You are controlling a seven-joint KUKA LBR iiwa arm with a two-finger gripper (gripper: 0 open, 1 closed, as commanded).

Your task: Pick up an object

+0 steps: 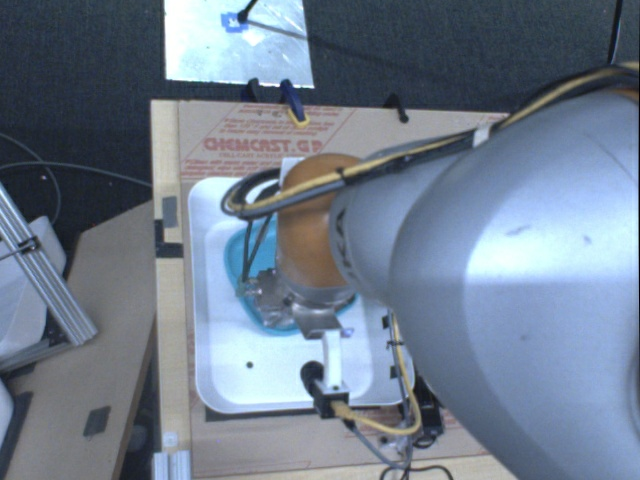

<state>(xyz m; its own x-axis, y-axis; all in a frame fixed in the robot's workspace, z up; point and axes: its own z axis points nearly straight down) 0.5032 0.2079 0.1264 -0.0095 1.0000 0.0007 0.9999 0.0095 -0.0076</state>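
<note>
The grey arm reaches from the right over a white bin, its pincer, grip impossible to tell, low over a light-blue object inside.

The grey arm enters from the right side of the frame and takes up most of the right half, its big rounded link very near to the camera. It reaches toward the middle of the frame and then turns downward. The orange band sits near the centre, just above the wrist. A bundle of yellow and black cables runs along the top of the arm from the upper right and makes a loop to the left of the band. The gripper points down, left of centre and slightly below it; the wrist above covers most of it.
</note>
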